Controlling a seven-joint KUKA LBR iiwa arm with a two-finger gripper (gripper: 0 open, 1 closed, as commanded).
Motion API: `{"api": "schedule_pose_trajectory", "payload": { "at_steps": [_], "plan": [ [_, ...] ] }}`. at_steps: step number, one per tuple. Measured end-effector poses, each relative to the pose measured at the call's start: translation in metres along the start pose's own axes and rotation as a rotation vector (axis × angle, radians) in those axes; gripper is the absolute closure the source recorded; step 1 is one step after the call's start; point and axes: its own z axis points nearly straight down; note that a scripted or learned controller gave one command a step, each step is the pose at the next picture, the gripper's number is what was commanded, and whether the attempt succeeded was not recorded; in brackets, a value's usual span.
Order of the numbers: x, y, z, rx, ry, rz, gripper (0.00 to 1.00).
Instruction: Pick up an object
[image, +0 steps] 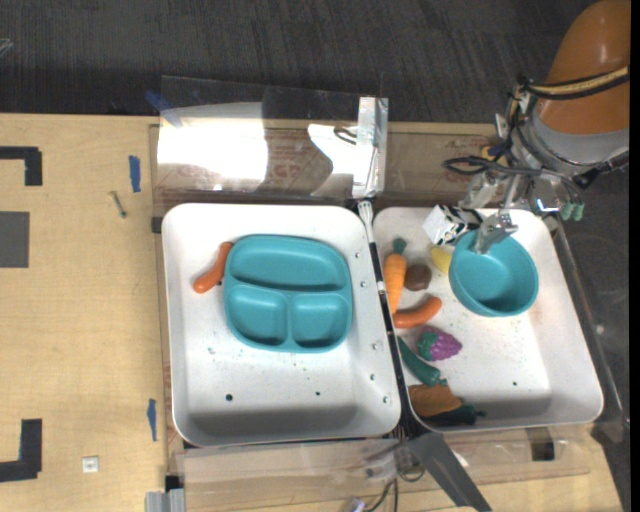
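Teal bowl (495, 282) sits upright in the right bin (560, 380), mouth facing up, round so no real long axis; it's in the far half of that bin, toward the back wall. Gripper (493, 232) is right at the bowl's far rim, metal fingers pointing down at it; can't tell whether they're spread or pinched, and nothing is visibly held between them. Grey arm w/ orange band (590, 50) hangs above and behind the bowl.

Working outward from the bowl: a small white-and-yellow item (440, 224) lies just beyond its rim on the divider side. A brown round piece (418, 274) sits next to the bowl, toward the divider. A toy carrot (395, 278) lies further that way, long axis running front to back along the divider, green top at the far end. An orange sausage-shaped toy (417, 313) lies in front of the bowl's near-left edge, tilted, long axis roughly across the bin. A purple grape bunch (440, 346) is nearer the camera than the bowl, w/ a dark green piece (420, 366) and a brown piece (435, 400) beyond that at the front wall.

Far from the bowl, the left bin (200, 380) holds a teal divided tray (288, 290) and an orange hot-dog toy (211, 268) touching the tray's outer edge. Both bins rest on the tabletop (70, 300).
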Motion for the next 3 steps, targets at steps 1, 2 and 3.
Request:
{"api": "schedule_pose_trajectory", "payload": {
  "at_steps": [1,2,3],
  "plan": [
    [0.047,0.02,0.118,0.003,0.005,-0.114,1.0],
    [-0.022,0.027,-0.018,-0.001,0.001,-0.147,1.0],
    [-0.021,0.045,-0.021,-0.004,0.006,-0.249,1.0]
  ]
}}
